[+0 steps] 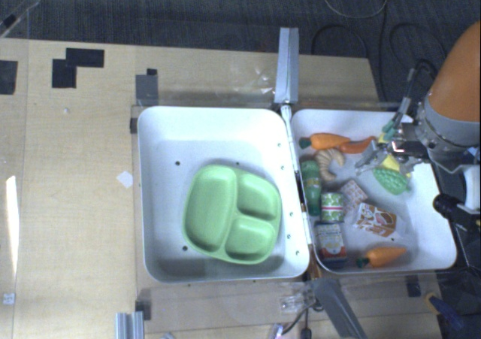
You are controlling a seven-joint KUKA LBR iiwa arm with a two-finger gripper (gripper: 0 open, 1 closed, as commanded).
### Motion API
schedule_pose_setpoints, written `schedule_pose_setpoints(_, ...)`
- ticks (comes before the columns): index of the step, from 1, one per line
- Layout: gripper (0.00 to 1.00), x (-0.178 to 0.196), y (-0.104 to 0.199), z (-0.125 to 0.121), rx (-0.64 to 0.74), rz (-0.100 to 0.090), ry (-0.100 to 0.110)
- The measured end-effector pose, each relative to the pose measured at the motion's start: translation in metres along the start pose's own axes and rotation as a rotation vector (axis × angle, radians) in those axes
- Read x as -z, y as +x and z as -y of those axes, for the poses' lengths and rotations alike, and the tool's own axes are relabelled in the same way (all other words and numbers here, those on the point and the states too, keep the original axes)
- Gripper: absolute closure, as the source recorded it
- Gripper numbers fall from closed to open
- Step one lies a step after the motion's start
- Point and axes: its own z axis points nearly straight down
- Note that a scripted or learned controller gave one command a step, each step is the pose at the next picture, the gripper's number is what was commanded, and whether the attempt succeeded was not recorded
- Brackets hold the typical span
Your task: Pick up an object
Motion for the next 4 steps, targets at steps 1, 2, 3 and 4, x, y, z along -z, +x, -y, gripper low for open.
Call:
schedule_pose_setpoints(1, 0.0, -0.161, -0.027, -0.018, -0.033, 0.003, -0.018)
schedule_pose_setpoints(2, 1.0, -0.149, -0.027, -0.021, -0.033, 0.006, -0.028)
schedule_pose_setpoints(3, 1.0, -0.125, -0.017, 0.006, 0.325, 0.0, -0.001)
schedule_pose_setpoints(4, 1.0, -0.017, 0.014, 0.018, 0.239, 0.001, -0.003)
